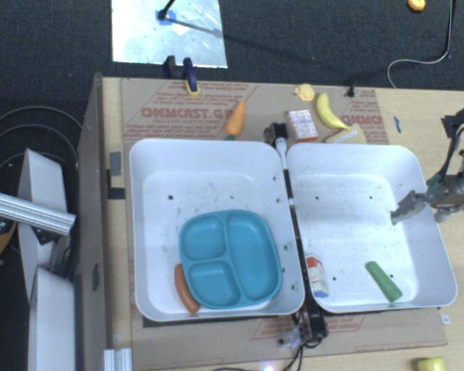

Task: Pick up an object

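The right bin (348,168) holds a green stick-shaped object (383,280) near its front right corner. A small white and red bottle (316,275) lies against that bin's front left wall. My gripper (404,208) hangs over the right side of this bin, above and behind the green object, with nothing seen in it. In the left bin (162,168) a blue divided plate (229,258) sits at the front, and an orange sausage (185,287) lies along the plate's left edge.
Behind the bins on the cardboard lie a carrot (234,118), a small patterned box (301,124), a banana (329,113) and a small yellow piece (304,92). A yellow object (431,364) sits at the bench's front right. The arm's wrist (458,190) overhangs the right bin's rim.
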